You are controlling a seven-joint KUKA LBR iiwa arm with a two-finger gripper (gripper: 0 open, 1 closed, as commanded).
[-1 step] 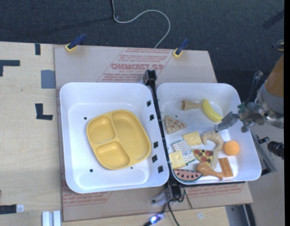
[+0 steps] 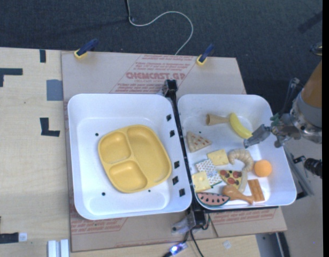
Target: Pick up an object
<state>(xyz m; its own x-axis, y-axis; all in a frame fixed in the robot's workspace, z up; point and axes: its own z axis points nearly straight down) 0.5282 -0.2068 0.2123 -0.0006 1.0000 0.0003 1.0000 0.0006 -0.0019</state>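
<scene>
1. Camera view: the gripper (image 2: 267, 134) sits over the right edge of the right bin (image 2: 271, 196), fingers spread and nothing between them. Released, empty.

2. Just beside its nearer fingertip lies the banana (image 2: 239, 126), slanted on the bin floor, and close by to the left is a small tan piece (image 2: 216, 119). The banana looks the nearest candidate to me.

3. Handling guess: toy food, so light, stiff plastic, smooth and likely slippery. The banana's curve could roll under pressure; closing across its narrow middle looks safest.

4. Lower down, the pile gets crowded: orange ball (image 2: 262, 168), shrimp (image 2: 241, 157), pizza slice (image 2: 232, 176), watermelon slice (image 2: 213, 199), drumstick (image 2: 238, 194), crackers (image 2: 217, 157). The ball would squirt out of a loose pinch; the flat pieces offer little edge.

5. The left bin (image 2: 78, 159) holds a yellow divided plate (image 2: 134, 158), well apart from the gripper.
</scene>
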